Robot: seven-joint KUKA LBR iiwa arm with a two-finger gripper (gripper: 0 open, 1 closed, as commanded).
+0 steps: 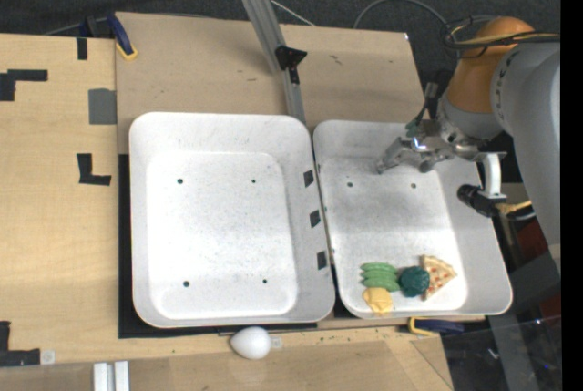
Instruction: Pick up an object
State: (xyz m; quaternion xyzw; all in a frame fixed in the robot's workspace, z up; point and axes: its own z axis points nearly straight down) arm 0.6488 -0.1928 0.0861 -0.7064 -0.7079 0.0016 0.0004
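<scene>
The gripper (404, 163) hangs over the far end of the right bin (474, 225), its fingers spread apart and holding nothing. The small toys (405, 278), seemingly green, yellow and pizza-shaped, cluster at the bin's near end, well apart from it.

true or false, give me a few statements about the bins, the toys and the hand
1. The toys lie in the right bin. True.
2. The hand is over the left bin. False: it is over the right bin's far part.
3. The hand holds a toy. False: the toys lie at the bin's near end, apart from the hand.
4. A white egg lies outside the bins, by the left bin's near edge. True.
</scene>
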